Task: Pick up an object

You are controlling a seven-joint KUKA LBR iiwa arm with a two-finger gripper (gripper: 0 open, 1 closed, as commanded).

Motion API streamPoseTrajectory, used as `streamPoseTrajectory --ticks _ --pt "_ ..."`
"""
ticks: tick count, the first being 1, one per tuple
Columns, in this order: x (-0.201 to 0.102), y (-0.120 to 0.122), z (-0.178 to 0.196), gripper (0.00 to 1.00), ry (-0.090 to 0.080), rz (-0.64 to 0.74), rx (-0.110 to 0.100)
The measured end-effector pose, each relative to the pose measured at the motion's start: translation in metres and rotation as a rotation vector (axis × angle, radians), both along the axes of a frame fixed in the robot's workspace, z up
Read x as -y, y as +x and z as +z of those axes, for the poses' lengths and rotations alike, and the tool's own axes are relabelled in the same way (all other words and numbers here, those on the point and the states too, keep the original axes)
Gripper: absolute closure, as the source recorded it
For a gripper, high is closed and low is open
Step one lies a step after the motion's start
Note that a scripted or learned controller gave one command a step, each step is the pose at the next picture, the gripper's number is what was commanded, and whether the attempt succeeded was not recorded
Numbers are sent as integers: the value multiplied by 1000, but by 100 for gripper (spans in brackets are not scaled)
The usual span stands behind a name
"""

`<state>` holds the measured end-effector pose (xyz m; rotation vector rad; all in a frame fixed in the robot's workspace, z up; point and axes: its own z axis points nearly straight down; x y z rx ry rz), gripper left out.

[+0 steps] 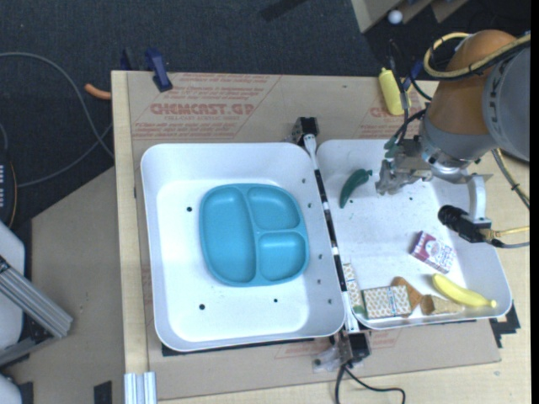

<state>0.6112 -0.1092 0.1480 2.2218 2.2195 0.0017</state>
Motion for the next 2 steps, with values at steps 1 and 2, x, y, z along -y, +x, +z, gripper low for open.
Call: streamPoseTrajectory --ticks 1,2 --pt "0 1 10 100 0 0 2" --pt "0 -28 -42 100 1 0 -5"
